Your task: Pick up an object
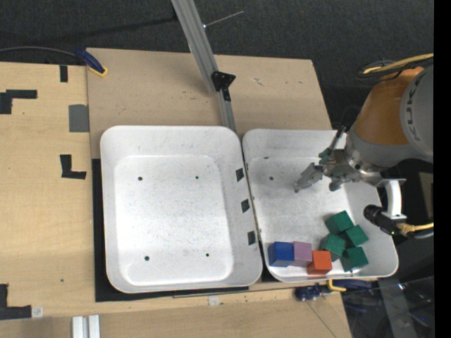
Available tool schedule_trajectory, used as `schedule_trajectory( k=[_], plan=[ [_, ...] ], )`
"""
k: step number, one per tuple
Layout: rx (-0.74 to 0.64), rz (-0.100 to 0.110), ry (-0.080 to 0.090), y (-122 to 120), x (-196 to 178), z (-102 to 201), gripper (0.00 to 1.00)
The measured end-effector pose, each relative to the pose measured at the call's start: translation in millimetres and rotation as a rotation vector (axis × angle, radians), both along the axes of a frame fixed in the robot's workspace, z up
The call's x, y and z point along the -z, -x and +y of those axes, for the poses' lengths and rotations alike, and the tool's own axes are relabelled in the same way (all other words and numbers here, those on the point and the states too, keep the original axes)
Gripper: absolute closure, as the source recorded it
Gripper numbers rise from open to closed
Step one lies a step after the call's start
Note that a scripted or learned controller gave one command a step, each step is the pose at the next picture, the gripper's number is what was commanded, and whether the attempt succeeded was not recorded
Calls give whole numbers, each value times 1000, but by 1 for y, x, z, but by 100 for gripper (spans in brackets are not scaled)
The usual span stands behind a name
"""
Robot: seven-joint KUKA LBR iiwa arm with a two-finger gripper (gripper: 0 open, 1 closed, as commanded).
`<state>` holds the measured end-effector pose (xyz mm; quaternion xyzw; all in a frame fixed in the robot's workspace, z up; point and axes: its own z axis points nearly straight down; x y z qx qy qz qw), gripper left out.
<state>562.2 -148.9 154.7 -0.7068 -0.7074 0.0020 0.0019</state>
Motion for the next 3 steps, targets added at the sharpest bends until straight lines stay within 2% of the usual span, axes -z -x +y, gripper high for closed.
schedule_trajectory(
  k=[1,3],
  plan=[
    [-1,-3,-1,-1,-12,1,100],
    [-1,-11,1,5,-118,7,100]
  ],
)
